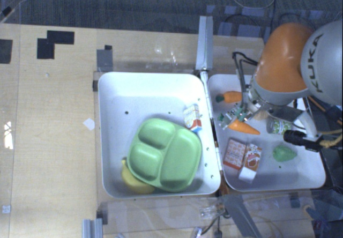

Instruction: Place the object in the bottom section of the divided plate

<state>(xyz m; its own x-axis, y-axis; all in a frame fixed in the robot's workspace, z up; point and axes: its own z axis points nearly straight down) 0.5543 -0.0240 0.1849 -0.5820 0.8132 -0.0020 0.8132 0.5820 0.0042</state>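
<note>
- Two shallow white bins are seen side by side on a wooden bench: the left bin [107, 124] and the right bin [316, 175]
- A green divided plate [165, 154] is seen lying in the lower half of the left bin, with three moulded sections; it rests tilted on top of a yellow object [134, 182] that shows under its lower left edge
- A small white carton [193, 117] with red and blue print is found just beside the plate's upper right edge, close to the bin's right wall; its print is too small to be read
- The grey arm [321, 65] with the orange band is seen over the upper part of the right bin; the letters "KUKA" are read, running vertically, on the grey housing
- The gripper [242, 113] is lowered at the left side of the right bin; whether its fingers are spread or pressed together cannot be told
- An orange carrot-shaped object [245, 127] lies touching or just under the gripper tip, and it cannot be told whether it is gripped
- A second orange piece [232, 96] lies just above it
- A red and white box [236, 155] and a smaller carton [251, 162] lie side by side lower in the right bin; their labels are blurred
- A green lump [284, 153] lies to the right of them, and a greenish can [278, 126] lies under the arm
</note>
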